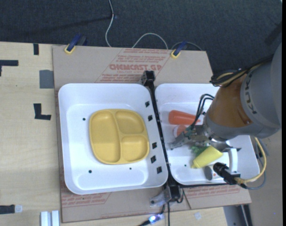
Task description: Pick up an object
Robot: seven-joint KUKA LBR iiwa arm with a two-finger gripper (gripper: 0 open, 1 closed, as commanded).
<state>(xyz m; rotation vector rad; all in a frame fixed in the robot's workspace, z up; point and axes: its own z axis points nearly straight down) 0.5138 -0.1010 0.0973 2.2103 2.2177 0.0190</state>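
My hand (pixel 180 139) is low in the right bin (pixel 242 173) by the carrot (pixel 183 117); can't tell finger state, nothing lifted yet.

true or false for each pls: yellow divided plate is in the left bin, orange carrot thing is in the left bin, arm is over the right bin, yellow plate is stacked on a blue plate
1. The yellow divided plate lies in the left bin. True.
2. The orange carrot-like object lies in the left bin. False: it is in the right bin.
3. The arm is over the right bin. True.
4. The yellow plate is stacked on a blue plate. False: it rests directly on the white bin floor.
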